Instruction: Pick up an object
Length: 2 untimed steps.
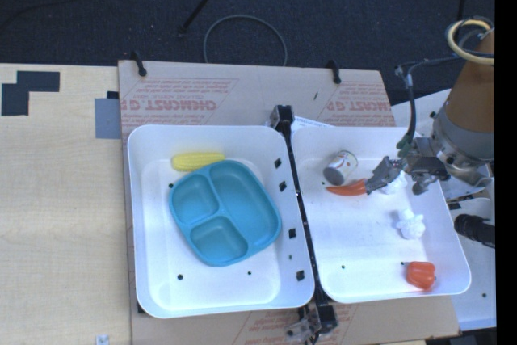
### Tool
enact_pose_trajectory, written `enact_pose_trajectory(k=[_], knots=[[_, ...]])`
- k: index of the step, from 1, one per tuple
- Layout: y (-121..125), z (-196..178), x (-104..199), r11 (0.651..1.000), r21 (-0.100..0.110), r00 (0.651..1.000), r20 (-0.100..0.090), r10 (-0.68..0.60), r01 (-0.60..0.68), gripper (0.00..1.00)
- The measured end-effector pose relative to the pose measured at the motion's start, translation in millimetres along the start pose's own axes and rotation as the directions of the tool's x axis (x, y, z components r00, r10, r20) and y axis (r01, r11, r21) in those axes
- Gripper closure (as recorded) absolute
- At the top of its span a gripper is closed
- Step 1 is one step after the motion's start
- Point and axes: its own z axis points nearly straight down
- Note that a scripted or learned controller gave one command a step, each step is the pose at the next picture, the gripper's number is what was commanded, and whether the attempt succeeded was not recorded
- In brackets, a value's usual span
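Left bin [153,271]: a blue tray [224,211] with a yellow corn cob [198,161] just behind it, untouched
Right bin [363,287]: a small can [340,167], an orange-red pepper [347,189], white crumpled paper [410,225], an orange piece [420,275]
My gripper [378,180]: low, at the pepper's right end; I cannot tell whether it is wide or narrow
Progress: nothing lifted yet, the grasp and the lift remain

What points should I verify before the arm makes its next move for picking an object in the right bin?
1. Gripper over right bin: ok.
2. Object near the gripper: ok, red chili lies just beside it.
3. Object held already: not ok, nothing seen between the jaws.
4. Jaw opening: cannot tell.
5. Neighbours apart from chili: not ok, small can sits close.
6. White crumpled piece and orange pepper away from the gripper: ok.
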Motion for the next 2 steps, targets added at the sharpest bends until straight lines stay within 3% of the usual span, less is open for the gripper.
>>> enact_pose_trajectory(k=[1,2], knots=[[1.8,-5.9,-0.1,1.000,-0.011,1.000,0.001,-0.002,0.002,0.00],[1.1,58.7,1.7,1.000,-0.005,1.000,0.000,-0.002,0.002,0.00]])
